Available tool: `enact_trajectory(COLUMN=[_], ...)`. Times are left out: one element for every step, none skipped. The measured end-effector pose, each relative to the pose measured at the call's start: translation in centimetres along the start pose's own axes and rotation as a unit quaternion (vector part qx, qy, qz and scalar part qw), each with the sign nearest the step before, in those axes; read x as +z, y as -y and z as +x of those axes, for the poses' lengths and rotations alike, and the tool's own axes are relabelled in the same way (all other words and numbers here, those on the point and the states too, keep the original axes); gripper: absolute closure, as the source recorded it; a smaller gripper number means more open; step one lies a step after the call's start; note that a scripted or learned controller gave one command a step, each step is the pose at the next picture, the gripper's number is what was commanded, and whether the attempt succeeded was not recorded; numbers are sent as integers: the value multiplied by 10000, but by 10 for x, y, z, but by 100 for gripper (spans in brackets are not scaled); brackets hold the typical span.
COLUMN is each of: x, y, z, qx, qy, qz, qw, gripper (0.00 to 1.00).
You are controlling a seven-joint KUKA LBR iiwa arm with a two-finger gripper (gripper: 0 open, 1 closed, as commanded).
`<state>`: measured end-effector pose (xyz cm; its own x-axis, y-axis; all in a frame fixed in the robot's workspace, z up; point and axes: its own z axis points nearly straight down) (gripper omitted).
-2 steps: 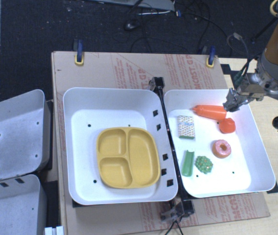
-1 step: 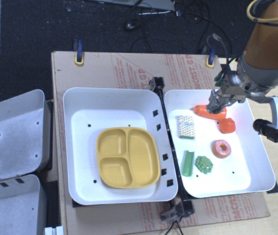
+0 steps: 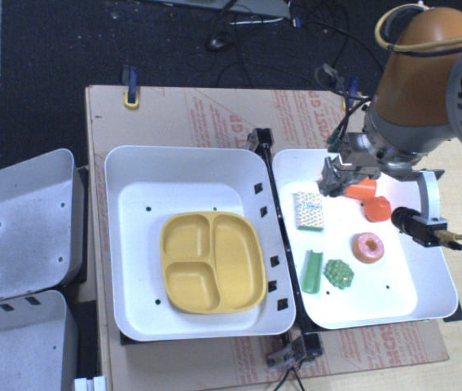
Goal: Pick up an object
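Note:
The right bin (image 3: 393, 300) holds several small items. A white and green patterned packet (image 3: 309, 211) lies near its left wall. Two orange pieces (image 3: 364, 189) (image 3: 377, 209) sit in the upper middle. Below them are a pink doughnut (image 3: 368, 247), a green bumpy ball (image 3: 339, 274) and a green stick (image 3: 312, 271). My gripper (image 3: 335, 177) hangs low over the bin's upper part, just left of the upper orange piece and above the packet. Nothing shows in its grasp.
The left bin (image 3: 133, 218) holds a yellow divided plate (image 3: 213, 261). A black divider (image 3: 278, 218) runs between the bins. The arm's orange band (image 3: 430, 47) and grey wrist cover the right bin's far right corner. A black fitting (image 3: 416, 222) juts over that bin's right side.

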<state>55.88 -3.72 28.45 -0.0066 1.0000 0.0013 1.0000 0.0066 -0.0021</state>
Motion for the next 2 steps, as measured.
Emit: enact_trajectory(x=[23, 31], y=[5, 13], z=[52, 115], qx=[-5, -12], qy=[-2, -5], qz=[6, 4], qw=[10000, 10000], gripper=[100, 100])
